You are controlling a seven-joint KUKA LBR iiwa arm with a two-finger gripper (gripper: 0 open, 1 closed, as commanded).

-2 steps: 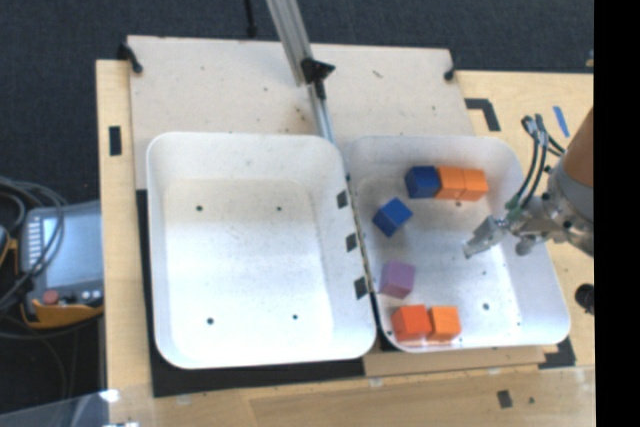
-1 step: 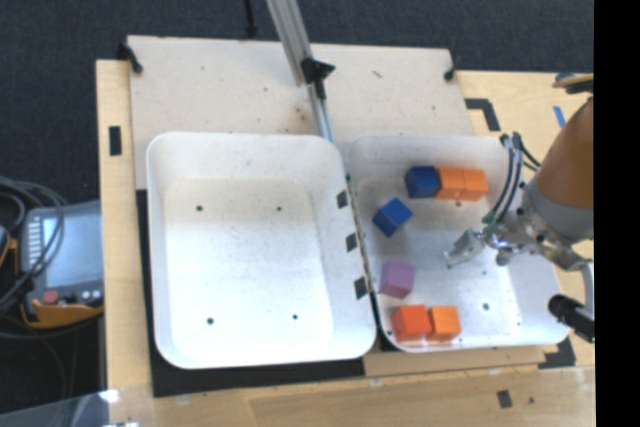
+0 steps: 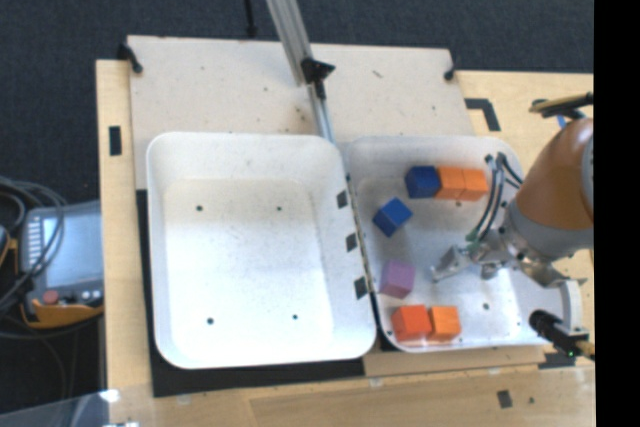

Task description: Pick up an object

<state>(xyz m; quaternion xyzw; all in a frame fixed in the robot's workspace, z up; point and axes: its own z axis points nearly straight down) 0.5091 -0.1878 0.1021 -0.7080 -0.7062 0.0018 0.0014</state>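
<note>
My gripper (image 3: 470,263) hangs over the middle of the right bin (image 3: 500,340), open, with nothing between its fingers. Around it lie several blocks. A blue block (image 3: 423,181) sits beside two orange blocks (image 3: 463,183) at the bin's far side. Another blue block (image 3: 392,216) lies to the left, tilted. A purple block (image 3: 398,279) is left of the gripper. Two more orange blocks (image 3: 425,322) rest at the near wall. The gripper touches none of them.
The left bin (image 3: 160,215) adjoins the right one along a shared divider (image 3: 355,235). A metal pole (image 3: 285,5) slants up from behind the bins. The arm's orange band (image 3: 560,185) looms over the right bin's right side.
</note>
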